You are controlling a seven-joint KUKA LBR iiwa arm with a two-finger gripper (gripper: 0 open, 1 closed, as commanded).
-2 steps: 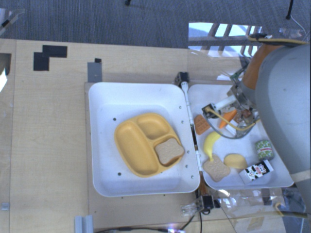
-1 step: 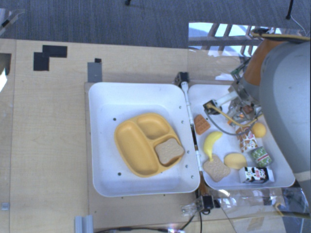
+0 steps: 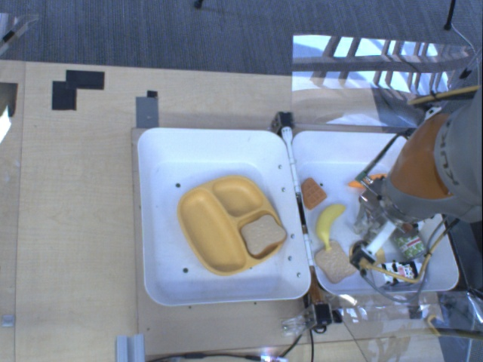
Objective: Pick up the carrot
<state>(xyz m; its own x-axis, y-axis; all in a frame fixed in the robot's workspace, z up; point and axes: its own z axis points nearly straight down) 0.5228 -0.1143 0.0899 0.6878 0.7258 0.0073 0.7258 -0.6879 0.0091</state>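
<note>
Arm point(image 3: 434, 161): I reached in from the right, my grey casing and orange band lying over the right bin's far right part.
Claw point(image 3: 370, 219): it pointed down into the right bin point(image 3: 332, 153), to the right of the banana; I could not tell whether it was released or clenched, and nothing was visibly in its grasp.
Carrot point(image 3: 355, 183): it lay in the right bin toward the rear, a small orange tip showing at the edge of my wrist, with the rest hidden under my arm.
Banana point(image 3: 330, 223): it was yellow and curved and lay in the middle of the right bin, near my claw but apart from it.
Flat orange-brown piece point(image 3: 312, 192): it sat just behind the banana, close to the wall between the bins; I could not tell what it was.
Loose bread slice point(image 3: 333, 264): it sat at the front of the right bin, just below the banana.
Left bin point(image 3: 151, 225): it held a yellow divided plate point(image 3: 204, 232).
Plated bread slice point(image 3: 263, 235): it rested in the plate's small compartment nearest the right bin.
Bench point(image 3: 75, 240): pale wood bore both bins side by side.
</note>
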